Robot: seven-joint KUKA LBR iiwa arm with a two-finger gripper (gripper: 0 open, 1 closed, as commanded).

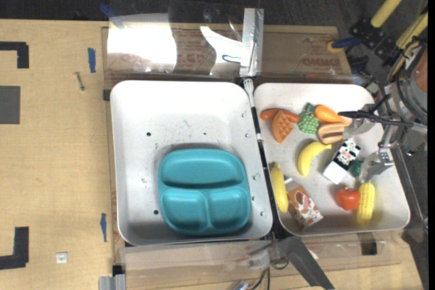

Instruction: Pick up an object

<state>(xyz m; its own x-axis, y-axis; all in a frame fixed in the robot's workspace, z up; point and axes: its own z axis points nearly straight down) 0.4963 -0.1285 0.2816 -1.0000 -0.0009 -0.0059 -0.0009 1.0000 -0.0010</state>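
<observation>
- One hand (376, 161) hangs low over the right bin (401, 217), near its right wall; its fingers look narrowly parted, with nothing seen between them.
- Nearest the hand, just to its left, lies a small black-and-white carton (344, 160); just below the hand sit a red tomato (348, 198) and a yellow corn cob (366, 202), side by side.
- Farther left of the carton curves a banana (310, 156); above the carton rests a hot dog bun (331, 132), next to a green piece topped with orange (313, 116) and an orange waffle-like wedge (283, 125).
- Toward the bin's left wall lie a second yellow piece (279, 188) and a brown printed packet (304, 207).
- The left bin (129, 112) carries a teal divided tray (203, 191), well apart from the hand.
- Judged stage: approach, no pick yet made. The next move calls for settling on one item, likely the carton or the tomato, centring the fingers over it and lowering without nudging its close neighbours.
</observation>
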